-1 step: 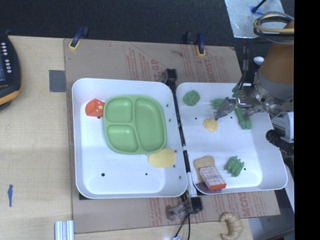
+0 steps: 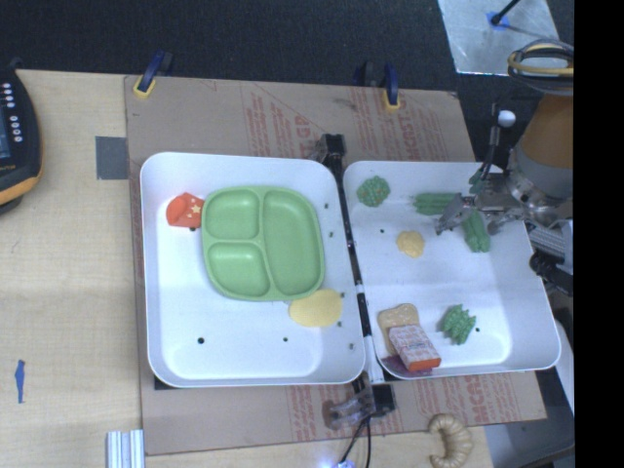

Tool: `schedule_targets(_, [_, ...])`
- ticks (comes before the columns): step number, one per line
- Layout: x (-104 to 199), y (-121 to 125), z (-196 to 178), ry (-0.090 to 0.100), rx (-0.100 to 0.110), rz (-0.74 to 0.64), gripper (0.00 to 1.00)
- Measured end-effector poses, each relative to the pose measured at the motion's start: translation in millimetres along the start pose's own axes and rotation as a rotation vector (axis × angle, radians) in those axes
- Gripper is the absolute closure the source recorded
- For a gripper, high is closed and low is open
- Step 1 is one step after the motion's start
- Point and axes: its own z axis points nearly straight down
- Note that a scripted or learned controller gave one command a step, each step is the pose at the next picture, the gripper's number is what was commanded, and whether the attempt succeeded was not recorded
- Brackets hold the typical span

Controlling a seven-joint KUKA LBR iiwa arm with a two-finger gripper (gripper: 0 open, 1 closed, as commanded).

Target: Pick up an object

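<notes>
Camera view: claw [image 2: 466, 213] touches green toys [image 2: 476, 232] in right bin [image 2: 507, 291].

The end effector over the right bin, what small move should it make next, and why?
Probably a short straight descent. The end effector hangs in the right bin's upper right area, above two green pieces, one at its left and one just below it. Nothing shows between its fingers, so lowering onto the nearer green piece seems the likeliest way to get a grasp.
</notes>
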Motion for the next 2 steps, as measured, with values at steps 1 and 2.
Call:
schedule_targets(1, [-29.6, 55.5, 69.0, 0.000, -0.009, -0.005, 0.00])
schedule_targets(2, [-30.8, 55.4, 52.3, -0.003, -0.011, -0.008, 1.00])
